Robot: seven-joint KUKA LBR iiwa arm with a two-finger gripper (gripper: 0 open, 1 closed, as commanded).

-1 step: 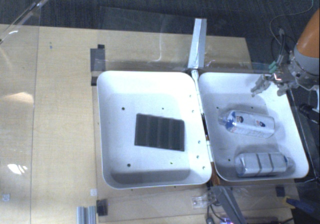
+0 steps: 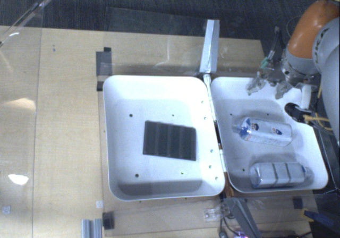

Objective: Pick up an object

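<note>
A clear plastic bottle with a blue and white label (image 2: 264, 130) lies on its side in the middle of the right bin (image 2: 228, 99). A grey ridged block (image 2: 277, 174) lies at that bin's front. A dark ribbed mat (image 2: 169, 139) lies flat in the left bin (image 2: 127, 99). My gripper (image 2: 267, 87) hangs over the far right corner of the right bin, above and behind the bottle. Its two fingers stand apart with nothing between them.
A metal post (image 2: 209, 47) stands upright behind the seam between the two bins. The arm's orange band (image 2: 311, 24) and grey wrist crowd the right bin's far right side. Wooden bench top stretches to the left of the bins.
</note>
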